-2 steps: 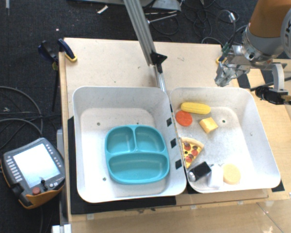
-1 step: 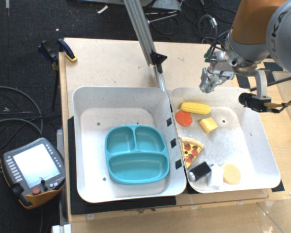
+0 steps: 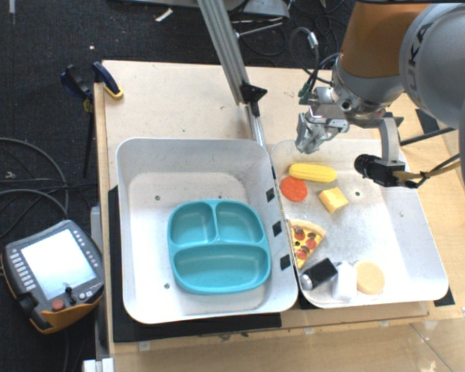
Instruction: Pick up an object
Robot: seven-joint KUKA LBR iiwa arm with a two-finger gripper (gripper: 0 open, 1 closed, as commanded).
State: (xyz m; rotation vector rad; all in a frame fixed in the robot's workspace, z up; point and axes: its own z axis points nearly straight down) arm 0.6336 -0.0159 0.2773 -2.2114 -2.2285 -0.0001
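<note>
The gripper (image 3: 309,140) hung over the right bin's (image 3: 418,231) far edge, fingers close together, gripping nothing. Just near of it lay the corn cob (image 3: 312,173), beside the tomato slice (image 3: 294,189) and cheese wedge (image 3: 333,200).

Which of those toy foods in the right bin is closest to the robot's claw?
The yellow corn cob, lying just below the end effector.

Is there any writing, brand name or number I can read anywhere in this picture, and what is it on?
No text reads clearly.
Arm: part of dark lettering near the frame's edge, cut off and unreadable.
Handheld control pad left of the bench: pale screen and buttons, labels too small to read.
Bins, blue tray, toy food: no writing visible.
</note>
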